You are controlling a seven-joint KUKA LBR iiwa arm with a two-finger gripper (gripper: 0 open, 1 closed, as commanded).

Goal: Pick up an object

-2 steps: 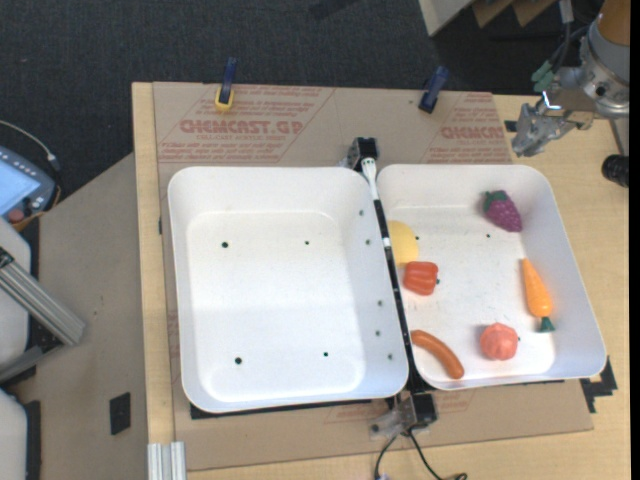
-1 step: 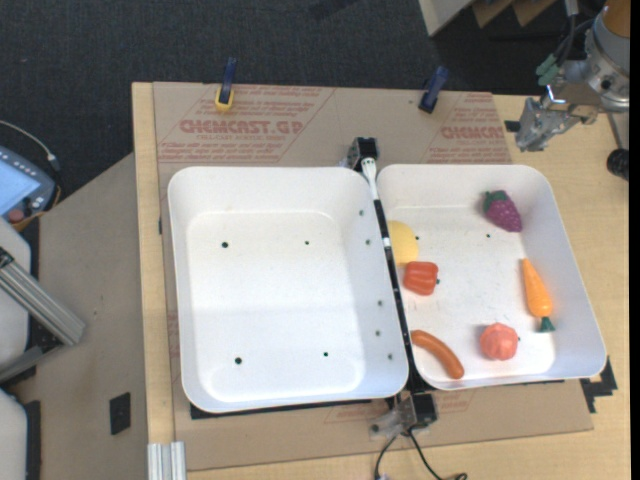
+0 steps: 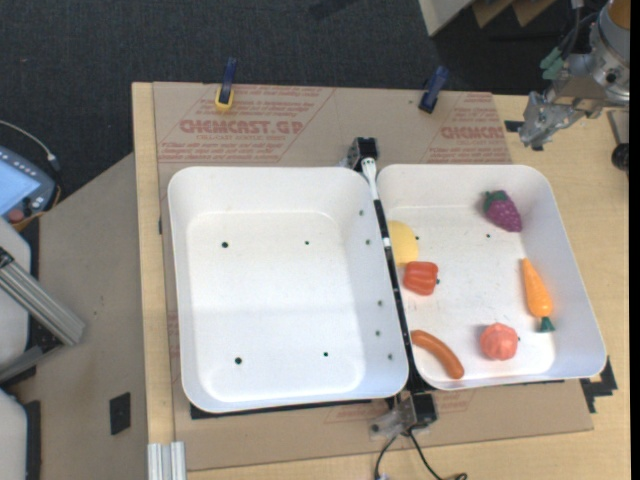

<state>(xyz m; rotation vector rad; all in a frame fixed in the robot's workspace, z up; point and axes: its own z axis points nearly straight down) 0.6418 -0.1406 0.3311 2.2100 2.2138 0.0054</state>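
Task not yet started as far as the view shows: gripper (image 3: 541, 121) hangs at the far right, beyond the far rim of the right bin (image 3: 572, 268) and over the cardboard sheet (image 3: 300, 118), nothing between the fingers; whether they stand wide or narrow cannot be told at this size. All candidate objects lie in the right bin: purple grapes (image 3: 503, 210) at the far right, carrot (image 3: 536, 290) along the right wall, pink round fruit (image 3: 499, 341) near the front, sausage (image 3: 437, 353) at the near left corner, red pepper (image 3: 420, 277) and yellow fruit (image 3: 401, 240) just beside the left wall. Left bin (image 3: 190, 268) holds nothing. Judgement: grapes lie closest to the gripper, with bare floor around them; pepper, yellow fruit and sausage crowd the dividing wall, leaving little room for a finger on that side. Whole pick remains: approach, descend, close, lift.
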